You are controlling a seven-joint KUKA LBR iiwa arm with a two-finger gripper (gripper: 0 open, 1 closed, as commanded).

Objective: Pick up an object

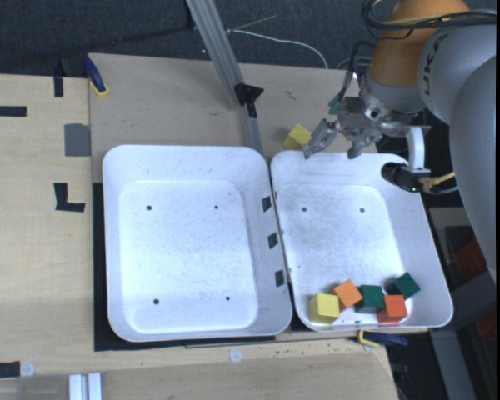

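Your gripper hung with its fingers spread apart and nothing between them

You could see the two fingers open over the far rim of the right bin, and no block sat in the gap. A yellow block lay on the bench just beside the fingers, outside the bin. The other blocks were bunched in the near corner of the right bin, well apart from the gripper: a second yellow block, an orange block, a dark green block, a red-orange block and another green block. They looked small, light and hard, so you would likely do best to pinch one across two flat sides. They sat close together, so you might bump a neighbour. The left bin sat next to it. You could read no words or labels anywhere
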